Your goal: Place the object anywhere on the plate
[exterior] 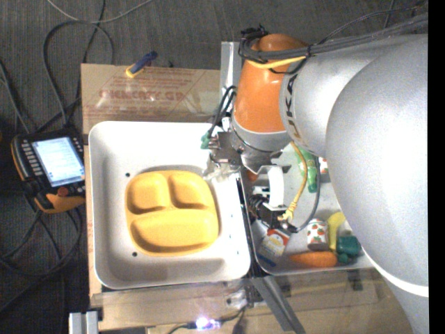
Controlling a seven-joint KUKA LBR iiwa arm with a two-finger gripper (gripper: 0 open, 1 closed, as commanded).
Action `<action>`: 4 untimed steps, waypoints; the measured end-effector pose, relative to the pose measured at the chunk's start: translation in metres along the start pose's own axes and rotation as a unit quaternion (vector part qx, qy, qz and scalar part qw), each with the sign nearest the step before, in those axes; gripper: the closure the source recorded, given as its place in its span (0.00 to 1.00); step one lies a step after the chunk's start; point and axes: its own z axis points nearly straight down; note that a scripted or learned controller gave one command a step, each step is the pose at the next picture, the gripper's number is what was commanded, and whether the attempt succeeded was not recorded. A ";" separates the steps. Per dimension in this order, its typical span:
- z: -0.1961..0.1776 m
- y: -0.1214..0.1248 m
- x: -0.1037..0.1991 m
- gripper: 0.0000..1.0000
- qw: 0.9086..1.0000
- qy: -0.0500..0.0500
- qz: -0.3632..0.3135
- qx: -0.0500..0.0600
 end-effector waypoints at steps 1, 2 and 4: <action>0.105 -0.022 0.016 1.00 0.993 0.006 0.116 -0.012; 0.101 -0.068 0.068 1.00 0.975 -0.002 0.224 0.001; 0.064 -0.030 0.137 1.00 0.983 -0.001 0.184 0.001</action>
